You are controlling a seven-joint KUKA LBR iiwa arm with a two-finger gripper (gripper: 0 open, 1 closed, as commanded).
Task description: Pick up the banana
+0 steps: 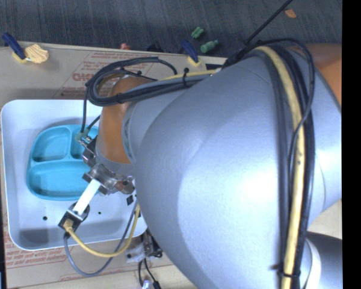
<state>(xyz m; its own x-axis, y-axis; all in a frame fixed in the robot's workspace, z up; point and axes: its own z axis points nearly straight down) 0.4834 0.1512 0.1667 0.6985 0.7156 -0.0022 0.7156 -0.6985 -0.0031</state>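
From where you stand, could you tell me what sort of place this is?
Probably a robotics lab test bench: a grey arm trailing cables reaches over a white bin holding a blue tray, on clamped cardboard above carpet.

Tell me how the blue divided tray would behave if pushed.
The blue tray looks like moulded plastic: probably stiff and light. Lying flat on the smooth white bin floor, it would likely slide, not tip. Its glossy rim may be slippery.
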